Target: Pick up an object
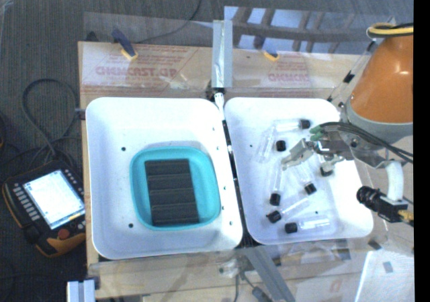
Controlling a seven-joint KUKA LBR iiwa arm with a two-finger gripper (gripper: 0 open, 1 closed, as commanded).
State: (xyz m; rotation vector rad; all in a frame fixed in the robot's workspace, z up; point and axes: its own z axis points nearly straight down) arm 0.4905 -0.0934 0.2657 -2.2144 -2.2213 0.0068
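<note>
Metal gripper [295, 155] sits low over the upper middle of the right bin [349, 227], reaching in from the right with its fingers pointing left. How wide it's open can't be told from this angle, and nothing visibly sits between the fingers.

Orange arm band [386, 82] fills the top right corner, with black cables [366, 139] looping from it down toward the wrist.

Task objects are clear plastic vials with black caps [295, 207], scattered loose across the right bin floor. One vial [293, 125] lies near the bin's top edge with its cap to the right, just above the gripper. Another [267, 146] lies tilted just left of the fingertips. A black cap [281, 145] sits close beside the gripper tip. More lie below: a cap [310, 188] mid-bin, a capped vial [275, 198] left of it, and one [310, 225] flat near the bottom edge. They're transparent, so exact count and outlines are hard to make out.

Left bin [107, 160] holds a teal tray [138, 186] carrying a dark ribbed block [171, 191], well apart from the gripper.

Off the bench at far left, a teach pendant [46, 203] with a lit screen lies on the floor.
</note>
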